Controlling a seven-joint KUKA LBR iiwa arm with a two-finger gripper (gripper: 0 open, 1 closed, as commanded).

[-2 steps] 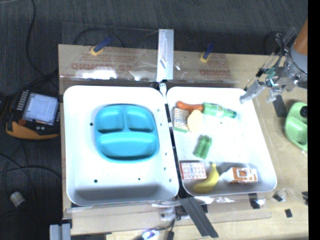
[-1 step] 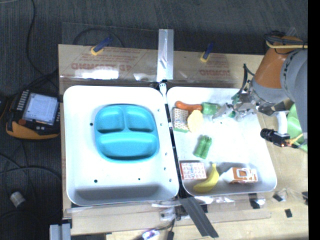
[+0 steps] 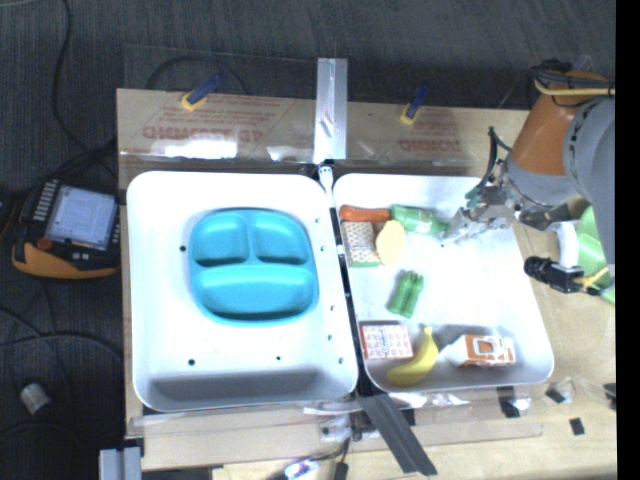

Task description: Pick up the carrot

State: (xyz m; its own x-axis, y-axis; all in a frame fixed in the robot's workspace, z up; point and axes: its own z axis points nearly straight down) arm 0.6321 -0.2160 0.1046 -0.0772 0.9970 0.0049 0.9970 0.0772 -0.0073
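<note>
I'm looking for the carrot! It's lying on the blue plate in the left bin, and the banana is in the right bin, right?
Not quite. The carrot is not on the blue plate; the camera view shows it in the right bin, at its far left corner. The blue plate does sit in the left bin, and the banana is in the right bin.

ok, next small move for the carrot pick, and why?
Probably translate the gripper left along the right bin's far edge toward the carrot. The carrot lies in the bin's far-left corner, against the divider, while the gripper hangs near the far-right side, beside the green packet, holding nothing. That packet lies between them, so I'd pass above it before descending.
</note>
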